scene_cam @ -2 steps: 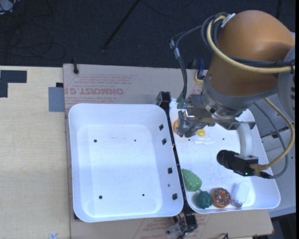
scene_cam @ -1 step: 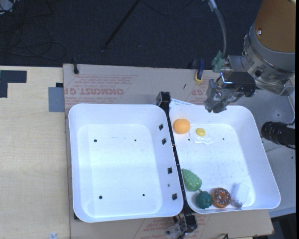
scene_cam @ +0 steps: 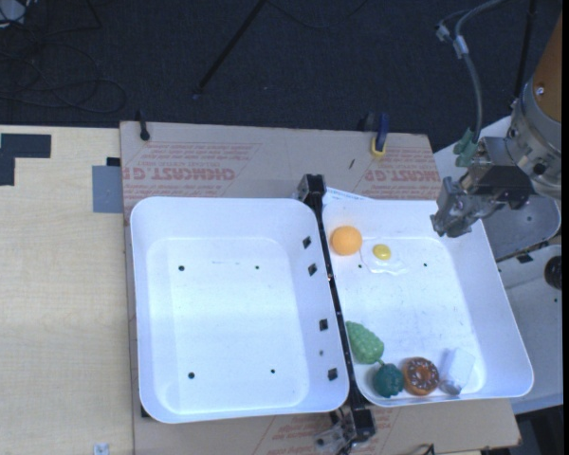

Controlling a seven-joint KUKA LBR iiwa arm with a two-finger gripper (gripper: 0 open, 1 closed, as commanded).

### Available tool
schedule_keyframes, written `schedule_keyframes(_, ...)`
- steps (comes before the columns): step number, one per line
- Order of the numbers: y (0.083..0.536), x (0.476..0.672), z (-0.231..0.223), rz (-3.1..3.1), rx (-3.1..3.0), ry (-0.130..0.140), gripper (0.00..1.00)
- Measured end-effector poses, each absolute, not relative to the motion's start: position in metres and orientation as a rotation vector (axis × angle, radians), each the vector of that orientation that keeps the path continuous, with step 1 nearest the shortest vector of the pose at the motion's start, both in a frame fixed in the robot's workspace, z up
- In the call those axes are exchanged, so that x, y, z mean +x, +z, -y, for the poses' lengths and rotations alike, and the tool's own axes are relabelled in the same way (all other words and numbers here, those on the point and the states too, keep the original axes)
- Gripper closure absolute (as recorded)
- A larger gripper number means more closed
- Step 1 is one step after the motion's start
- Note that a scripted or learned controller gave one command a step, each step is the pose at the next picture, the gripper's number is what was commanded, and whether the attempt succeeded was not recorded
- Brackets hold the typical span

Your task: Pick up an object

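The right bin holds an orange ball and a fried-egg toy near its far left corner. Along its near edge lie a light green leafy piece, a dark green round piece, a brown sprinkled doughnut and a small white block. My gripper hangs over the far right corner of this bin, well to the right of the egg, with nothing seen between its dark fingers.
The left bin sits beside the right one, with a black divider strip between them. Both rest on a cardboard sheet. A blue and yellow clamp stands at the cardboard's far edge.
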State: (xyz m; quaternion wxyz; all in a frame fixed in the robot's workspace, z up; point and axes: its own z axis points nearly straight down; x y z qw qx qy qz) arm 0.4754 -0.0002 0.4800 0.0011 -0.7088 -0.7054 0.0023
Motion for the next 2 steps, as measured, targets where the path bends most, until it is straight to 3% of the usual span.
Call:
schedule_keyframes(1, 0.335, 0.474, -0.023, 2.213, -2.211, 0.023, 1.0)
schedule_keyframes(2, 0.402, 0.5, -0.06, 2.228, -2.218, -0.004, 1.0)
